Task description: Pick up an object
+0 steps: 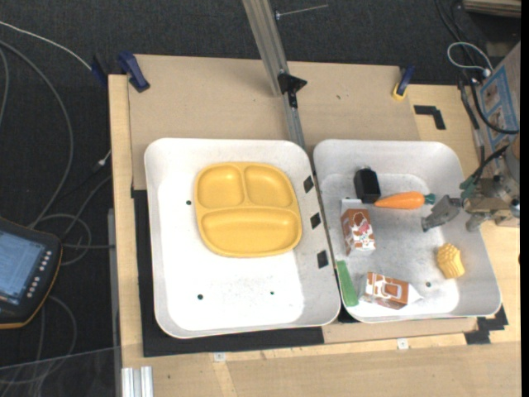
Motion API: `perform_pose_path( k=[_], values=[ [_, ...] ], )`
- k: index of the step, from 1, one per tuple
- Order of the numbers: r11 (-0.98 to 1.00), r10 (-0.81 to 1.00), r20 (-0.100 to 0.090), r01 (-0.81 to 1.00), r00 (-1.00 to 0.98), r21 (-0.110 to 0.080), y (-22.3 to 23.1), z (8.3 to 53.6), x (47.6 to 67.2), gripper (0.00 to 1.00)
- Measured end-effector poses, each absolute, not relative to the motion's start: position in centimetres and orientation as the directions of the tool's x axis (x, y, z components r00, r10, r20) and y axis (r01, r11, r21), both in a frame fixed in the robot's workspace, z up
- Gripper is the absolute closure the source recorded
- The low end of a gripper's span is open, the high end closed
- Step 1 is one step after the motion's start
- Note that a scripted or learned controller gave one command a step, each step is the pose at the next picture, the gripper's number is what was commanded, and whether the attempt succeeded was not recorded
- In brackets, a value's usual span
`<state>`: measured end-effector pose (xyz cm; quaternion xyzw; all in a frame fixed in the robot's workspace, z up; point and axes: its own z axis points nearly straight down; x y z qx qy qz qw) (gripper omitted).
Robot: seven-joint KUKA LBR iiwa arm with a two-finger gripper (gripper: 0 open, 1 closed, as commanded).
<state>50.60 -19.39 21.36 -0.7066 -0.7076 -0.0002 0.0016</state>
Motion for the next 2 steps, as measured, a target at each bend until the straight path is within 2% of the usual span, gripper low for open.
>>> perform_pose_path(
  k=[1,2],
  values=[
    [0.001,1.000,0.002,1.000,-0.001,-0.001,-19.4,21.4,50.6,0.00],
    [0.001,1.000,0.003,1.000,-0.001,-0.006,-19.2,17.1,50.5,0.00]
  ],
)
